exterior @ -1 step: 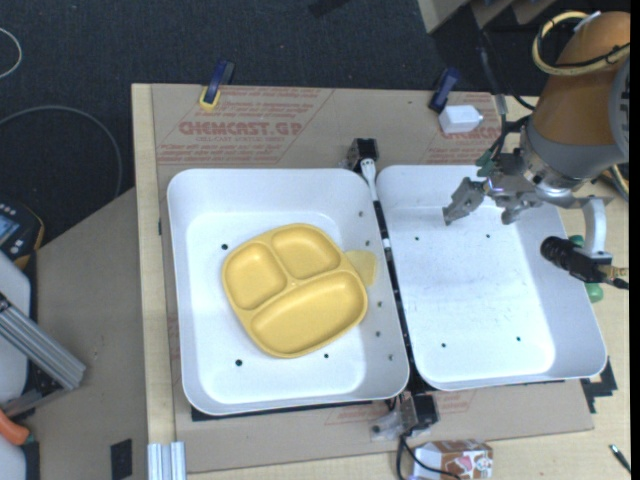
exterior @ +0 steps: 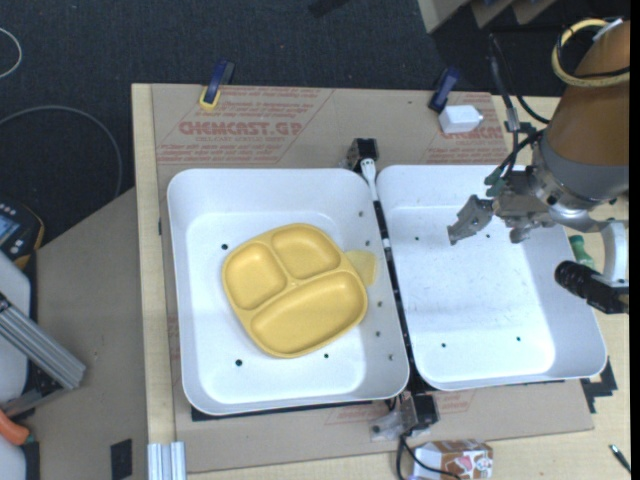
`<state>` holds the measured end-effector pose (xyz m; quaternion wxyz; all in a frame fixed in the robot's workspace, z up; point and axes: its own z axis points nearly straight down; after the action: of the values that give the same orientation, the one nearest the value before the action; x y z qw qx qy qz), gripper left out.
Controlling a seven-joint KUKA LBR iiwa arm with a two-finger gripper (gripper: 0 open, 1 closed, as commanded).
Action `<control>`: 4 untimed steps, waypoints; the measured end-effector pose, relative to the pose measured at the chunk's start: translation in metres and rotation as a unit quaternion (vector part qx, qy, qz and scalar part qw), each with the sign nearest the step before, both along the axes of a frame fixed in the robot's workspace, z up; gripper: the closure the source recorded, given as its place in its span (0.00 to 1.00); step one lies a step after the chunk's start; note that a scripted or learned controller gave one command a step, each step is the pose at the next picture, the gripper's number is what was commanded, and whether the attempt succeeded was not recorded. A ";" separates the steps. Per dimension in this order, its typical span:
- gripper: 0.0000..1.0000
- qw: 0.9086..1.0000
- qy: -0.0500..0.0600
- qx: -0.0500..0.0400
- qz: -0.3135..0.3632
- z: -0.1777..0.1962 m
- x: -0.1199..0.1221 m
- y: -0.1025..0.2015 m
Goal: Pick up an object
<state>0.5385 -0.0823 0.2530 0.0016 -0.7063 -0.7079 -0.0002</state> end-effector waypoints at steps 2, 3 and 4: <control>0.00 1.000 -0.012 -0.002 -0.001 0.264 -0.059 0.039; 1.00 1.000 -0.004 -0.002 0.000 0.265 -0.058 0.042; 1.00 1.000 0.005 -0.001 -0.001 0.146 -0.057 0.063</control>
<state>0.4819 -0.0197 0.3989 0.0046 -0.7069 -0.7073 0.0044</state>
